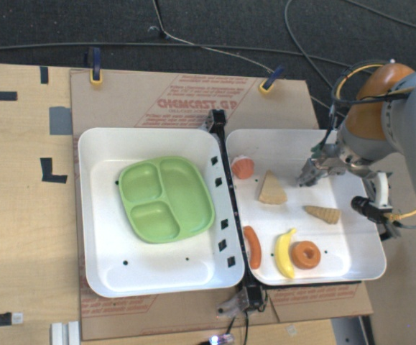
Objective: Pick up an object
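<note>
Camera view: the counter carries 2 white bins side by side. The left bin (96, 192) holds a green divided plate (166, 198) with 3 compartments. The right bin (366, 261) holds the pickable things: a tan wedge (271, 190) near the middle, a small cone (324, 213) to its right, a round reddish piece (243, 168) by the divider, an orange sausage shape (252, 246) lower left, a yellow banana (285, 252) beside it, and an orange ring (307, 254) touching or just beside the banana.

The tool (310, 174) sits low over the upper right part of the right bin, just to the right of the wedge and above the cone. It is too small and dark here to tell whether it is open or closed, and nothing can be seen held in it.

Judging from this, the step in hand is settling on 1 target and descending. The wedge and the cone are the nearest candidates and each lies apart from its neighbours, so either suits a clean grasp. The banana and ring lie so close together that closing there would likely nudge both. To do it well, centre the tool over the chosen piece, align the closing direction across its narrow side, and go down far enough to catch it without pressing into the bin floor.
</note>
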Available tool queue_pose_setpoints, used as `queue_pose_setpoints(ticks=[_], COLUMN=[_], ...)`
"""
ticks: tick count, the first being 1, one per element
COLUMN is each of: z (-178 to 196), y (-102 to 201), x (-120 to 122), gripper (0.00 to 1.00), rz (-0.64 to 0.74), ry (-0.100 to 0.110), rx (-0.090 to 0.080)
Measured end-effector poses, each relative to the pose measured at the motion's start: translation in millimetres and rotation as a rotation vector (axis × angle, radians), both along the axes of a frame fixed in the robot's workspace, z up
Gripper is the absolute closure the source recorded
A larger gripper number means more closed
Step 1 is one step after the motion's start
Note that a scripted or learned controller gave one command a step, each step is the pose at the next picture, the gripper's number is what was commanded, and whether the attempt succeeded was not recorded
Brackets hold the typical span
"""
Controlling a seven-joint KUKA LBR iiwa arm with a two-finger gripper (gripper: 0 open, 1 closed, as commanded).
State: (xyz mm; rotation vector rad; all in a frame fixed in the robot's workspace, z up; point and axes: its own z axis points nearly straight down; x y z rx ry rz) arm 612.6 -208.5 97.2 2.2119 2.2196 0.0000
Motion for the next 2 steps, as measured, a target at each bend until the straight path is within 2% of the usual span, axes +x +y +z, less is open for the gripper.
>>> queue_pose_setpoints(ticks=[2], z=[102], y=[-15], x=[8], gripper=[1.0], rz=[-0.002], ry=[0.003], rx=[0.004])
